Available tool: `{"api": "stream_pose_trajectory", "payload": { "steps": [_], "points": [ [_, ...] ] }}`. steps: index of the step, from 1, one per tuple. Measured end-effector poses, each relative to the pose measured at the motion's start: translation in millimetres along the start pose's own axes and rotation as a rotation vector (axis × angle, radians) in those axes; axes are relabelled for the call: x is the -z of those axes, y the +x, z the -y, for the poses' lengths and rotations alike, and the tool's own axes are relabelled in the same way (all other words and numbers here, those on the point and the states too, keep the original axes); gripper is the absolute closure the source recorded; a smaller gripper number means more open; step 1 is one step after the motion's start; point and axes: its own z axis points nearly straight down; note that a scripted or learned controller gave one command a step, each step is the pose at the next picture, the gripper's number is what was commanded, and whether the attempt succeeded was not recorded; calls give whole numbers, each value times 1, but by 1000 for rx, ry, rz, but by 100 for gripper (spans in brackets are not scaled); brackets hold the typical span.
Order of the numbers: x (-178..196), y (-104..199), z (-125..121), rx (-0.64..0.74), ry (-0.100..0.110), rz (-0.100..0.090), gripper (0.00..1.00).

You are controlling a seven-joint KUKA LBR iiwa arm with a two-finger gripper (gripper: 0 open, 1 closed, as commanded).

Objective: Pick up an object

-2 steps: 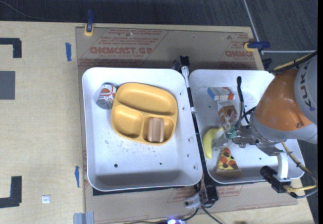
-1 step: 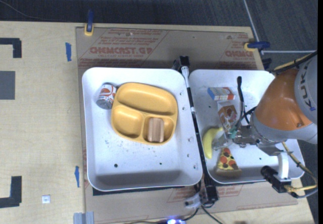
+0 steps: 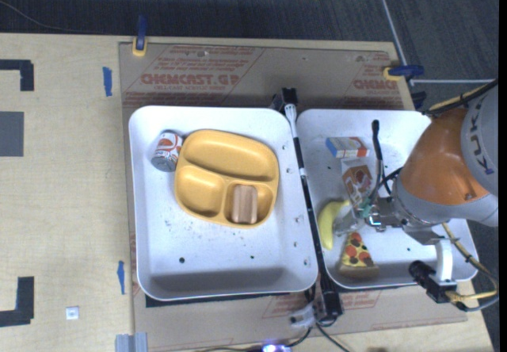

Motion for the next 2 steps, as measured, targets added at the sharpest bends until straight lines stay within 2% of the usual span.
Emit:
{"api": "stream_pose_trajectory", "payload": {
  "steps": [1,2],
  "points": [
    [11,-5,-2,-5,-10,12,100],
    [95,90,-35,1,17,-7,100]
  ]
}}
